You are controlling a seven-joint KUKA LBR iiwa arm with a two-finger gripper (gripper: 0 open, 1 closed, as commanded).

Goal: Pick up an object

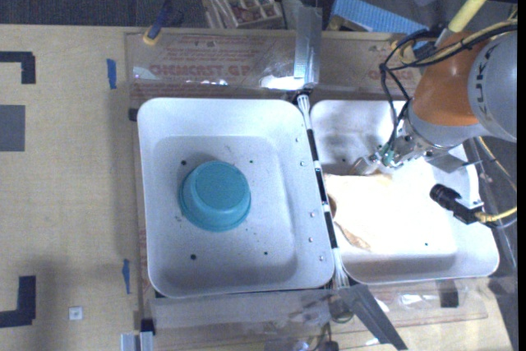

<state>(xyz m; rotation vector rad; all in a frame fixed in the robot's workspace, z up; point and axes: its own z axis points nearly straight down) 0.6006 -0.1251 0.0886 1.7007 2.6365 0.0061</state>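
Blue bowl (215, 195) in left bin (164, 127); arm's lettering unreadable.

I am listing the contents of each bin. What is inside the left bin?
The left bin holds one teal bowl, upside down near its middle. A few small dark specks lie on the floor around it. Anything under the bowl is covered.

Glare washes out the right bin (460, 259), perhaps overexposed.

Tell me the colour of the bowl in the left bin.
The bowl is teal blue, lying upside down; the camera view shows it clearly.
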